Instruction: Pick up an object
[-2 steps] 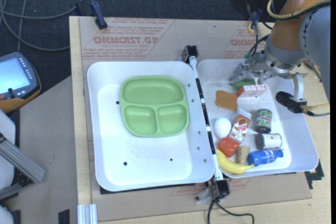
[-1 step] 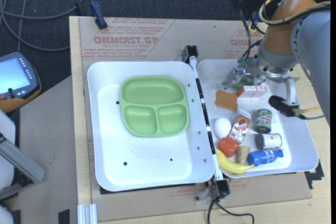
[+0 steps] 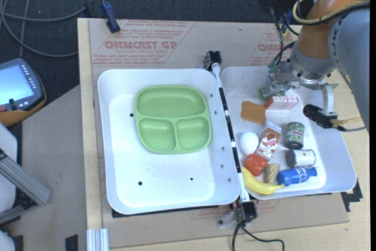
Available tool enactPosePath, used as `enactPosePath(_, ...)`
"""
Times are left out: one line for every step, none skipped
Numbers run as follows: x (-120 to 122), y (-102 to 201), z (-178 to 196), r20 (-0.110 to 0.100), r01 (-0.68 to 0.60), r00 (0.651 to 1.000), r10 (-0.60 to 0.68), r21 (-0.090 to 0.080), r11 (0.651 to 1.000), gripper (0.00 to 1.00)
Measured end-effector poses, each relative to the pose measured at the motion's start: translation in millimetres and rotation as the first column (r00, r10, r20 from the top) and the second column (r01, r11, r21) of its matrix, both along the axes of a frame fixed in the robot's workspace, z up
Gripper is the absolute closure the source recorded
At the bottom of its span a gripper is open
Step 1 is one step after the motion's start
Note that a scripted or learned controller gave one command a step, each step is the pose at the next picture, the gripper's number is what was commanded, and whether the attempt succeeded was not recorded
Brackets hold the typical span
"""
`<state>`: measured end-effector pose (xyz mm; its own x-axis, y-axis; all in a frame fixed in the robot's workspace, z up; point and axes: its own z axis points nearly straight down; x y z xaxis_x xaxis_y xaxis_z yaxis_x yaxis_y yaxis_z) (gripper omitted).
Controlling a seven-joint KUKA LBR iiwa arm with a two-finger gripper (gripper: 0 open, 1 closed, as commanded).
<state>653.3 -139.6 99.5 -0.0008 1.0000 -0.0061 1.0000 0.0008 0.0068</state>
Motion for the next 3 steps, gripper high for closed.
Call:
enactPosePath(0,0,0,0.000,0.000,1.000,0.000,0.000,1.000,0.00)
enactPosePath(1,0,10,0.003,-0.001,1.000,0.001,-0.001,1.000,1.00)
enactPosePath(0,0,10,0.002,0.000,1.000,0.000,-0.001,1.000,0.00)
